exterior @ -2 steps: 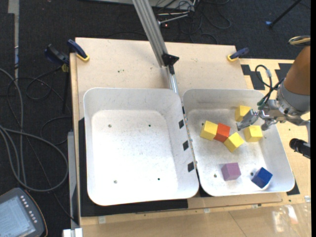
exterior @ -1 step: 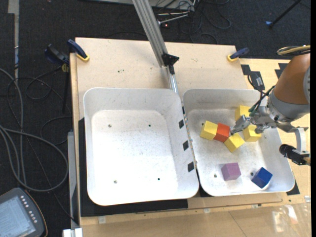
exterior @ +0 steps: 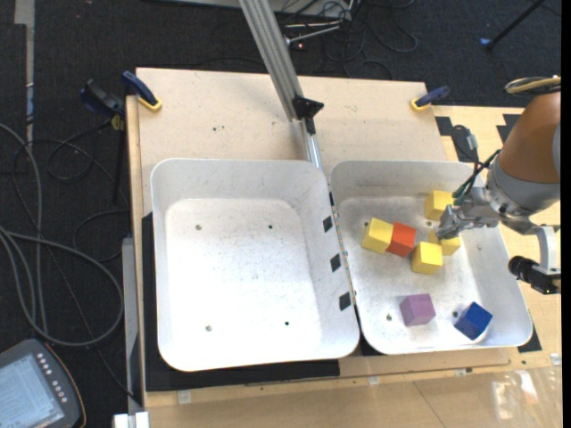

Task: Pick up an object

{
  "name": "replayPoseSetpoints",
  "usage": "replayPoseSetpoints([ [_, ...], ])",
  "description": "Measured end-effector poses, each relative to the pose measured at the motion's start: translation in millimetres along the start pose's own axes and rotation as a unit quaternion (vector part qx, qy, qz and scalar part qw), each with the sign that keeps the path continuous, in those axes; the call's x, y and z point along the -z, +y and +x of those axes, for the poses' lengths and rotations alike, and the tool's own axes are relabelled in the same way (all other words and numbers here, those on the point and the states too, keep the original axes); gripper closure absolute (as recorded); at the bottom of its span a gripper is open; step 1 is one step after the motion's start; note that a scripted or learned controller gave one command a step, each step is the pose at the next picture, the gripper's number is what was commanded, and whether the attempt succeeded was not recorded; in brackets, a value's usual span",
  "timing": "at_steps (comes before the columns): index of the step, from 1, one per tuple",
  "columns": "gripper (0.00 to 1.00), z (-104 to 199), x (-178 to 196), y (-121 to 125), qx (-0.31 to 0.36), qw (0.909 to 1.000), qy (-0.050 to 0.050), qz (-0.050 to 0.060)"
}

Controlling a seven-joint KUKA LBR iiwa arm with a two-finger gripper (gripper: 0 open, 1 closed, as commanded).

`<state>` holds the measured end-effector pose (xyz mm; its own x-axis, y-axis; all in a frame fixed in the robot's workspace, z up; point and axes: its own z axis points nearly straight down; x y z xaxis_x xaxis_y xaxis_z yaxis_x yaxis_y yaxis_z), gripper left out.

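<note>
tabletop (exterior: 232, 105): pale board, two blue-and-yellow clamps at its far corners, one on the left (exterior: 143, 92) and one on the right (exterior: 430, 97). a slanted metal rail (exterior: 272, 47) crosses from the top of the view down to the gap between the bins.

left bin (exterior: 169, 185): shallow, white, speckled with small dark marks. right bin (exterior: 508, 328): same type, just beside it, holding all the blocks.

contents of right bin:
- yellow block (exterior: 378, 235), left of centre, touching an orange-red block (exterior: 402, 238) on its right.
- yellow block (exterior: 427, 257), just below and right of the orange-red one.
- yellow block (exterior: 438, 204), toward the far side, just beside the tool.
- a further yellow piece (exterior: 451, 245) directly under the tool tip; partly hidden, shape not clear.
- purple block (exterior: 417, 309), near side, centre.
- blue block (exterior: 473, 320), near right corner, tilted against the bin wall.

arm (exterior: 535, 150): grey with orange band, entering from the right. tool (exterior: 449, 228): low over the right bin, tip among the cluster of yellow blocks, between the far yellow block and the lower one. whether its fingers are apart or together cannot be told; no block is seen clearly between them.

handheld screen unit (exterior: 31, 390): lower left on the floor, display lit, text too small to read. cables (exterior: 53, 239) lie on the dark floor. no legible brand, label or writing on any item.
</note>
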<state>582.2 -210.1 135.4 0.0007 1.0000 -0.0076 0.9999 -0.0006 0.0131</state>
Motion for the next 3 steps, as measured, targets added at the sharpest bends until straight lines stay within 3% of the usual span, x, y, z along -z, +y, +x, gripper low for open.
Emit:
replayPoseSetpoints([
  [3, 1.0, 2, 142, -5, 0.002, 1.0, 0.002, 0.003],
])
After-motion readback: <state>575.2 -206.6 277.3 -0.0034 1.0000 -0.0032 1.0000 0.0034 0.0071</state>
